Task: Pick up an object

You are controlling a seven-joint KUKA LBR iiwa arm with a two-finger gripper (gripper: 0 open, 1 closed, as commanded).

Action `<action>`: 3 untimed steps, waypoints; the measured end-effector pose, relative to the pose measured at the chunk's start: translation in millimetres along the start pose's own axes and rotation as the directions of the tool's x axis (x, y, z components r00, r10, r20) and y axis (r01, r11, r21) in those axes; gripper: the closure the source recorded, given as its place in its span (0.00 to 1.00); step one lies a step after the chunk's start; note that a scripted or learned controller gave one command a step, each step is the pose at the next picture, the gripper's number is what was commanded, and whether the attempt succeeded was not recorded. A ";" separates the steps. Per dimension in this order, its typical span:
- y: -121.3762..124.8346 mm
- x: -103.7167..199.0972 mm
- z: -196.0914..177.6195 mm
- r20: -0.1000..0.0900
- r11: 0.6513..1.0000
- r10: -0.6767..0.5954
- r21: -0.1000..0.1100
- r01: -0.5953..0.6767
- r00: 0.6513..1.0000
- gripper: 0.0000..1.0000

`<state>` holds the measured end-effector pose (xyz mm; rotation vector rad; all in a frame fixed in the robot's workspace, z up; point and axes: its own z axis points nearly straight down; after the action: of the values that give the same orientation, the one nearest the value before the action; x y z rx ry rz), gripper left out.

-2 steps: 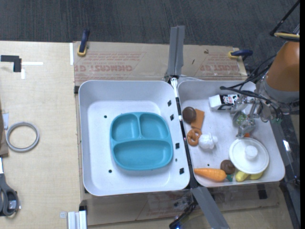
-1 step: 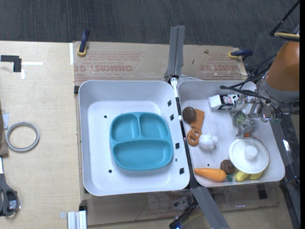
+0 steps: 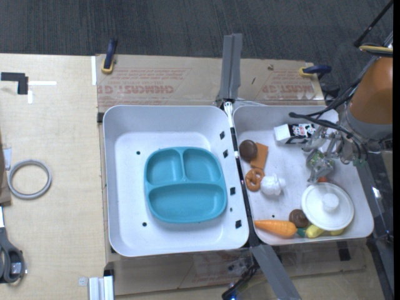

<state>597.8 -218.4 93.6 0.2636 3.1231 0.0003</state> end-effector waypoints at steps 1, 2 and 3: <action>13.9 -1.2 0.8 -0.003 0.999 0.051 0.001 -0.051 0.999 0.00; 14.6 -2.9 -9.6 0.002 0.999 0.048 0.001 -0.048 0.999 1.00; 91.8 -4.7 -84.0 -0.001 0.997 -0.080 -0.001 0.080 0.997 1.00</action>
<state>617.2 -128.7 177.7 0.1381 3.1324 0.0008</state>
